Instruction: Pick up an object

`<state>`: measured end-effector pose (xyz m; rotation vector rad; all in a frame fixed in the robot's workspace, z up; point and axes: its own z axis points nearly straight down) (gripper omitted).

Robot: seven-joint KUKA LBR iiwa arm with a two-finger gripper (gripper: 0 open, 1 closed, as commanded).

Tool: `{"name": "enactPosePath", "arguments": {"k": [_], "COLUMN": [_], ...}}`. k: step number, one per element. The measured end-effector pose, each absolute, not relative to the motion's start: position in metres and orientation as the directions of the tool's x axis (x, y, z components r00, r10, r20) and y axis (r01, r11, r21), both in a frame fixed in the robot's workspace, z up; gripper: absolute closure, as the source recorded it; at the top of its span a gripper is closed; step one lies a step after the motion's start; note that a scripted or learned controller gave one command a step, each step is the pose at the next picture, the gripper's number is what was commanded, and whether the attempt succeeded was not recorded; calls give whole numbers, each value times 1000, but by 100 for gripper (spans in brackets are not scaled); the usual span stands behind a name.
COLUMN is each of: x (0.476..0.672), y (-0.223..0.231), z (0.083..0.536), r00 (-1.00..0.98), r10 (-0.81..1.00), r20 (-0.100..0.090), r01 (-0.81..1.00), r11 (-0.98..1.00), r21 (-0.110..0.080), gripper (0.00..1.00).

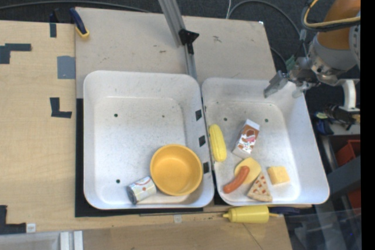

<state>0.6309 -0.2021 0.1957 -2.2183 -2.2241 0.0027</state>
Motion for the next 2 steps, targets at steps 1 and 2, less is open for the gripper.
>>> {"name": "enactPosePath", "arguments": {"k": [1,2], "x": [631,632], "y": [-202,-208], "z": [196,150], "r00": [-3,-2], "r10": [1000,1000], "r20": [-1,-1], "r01": [1000,1000], "r11": [3,2], "r21": [-2,-6], "gripper": [0,0]}}
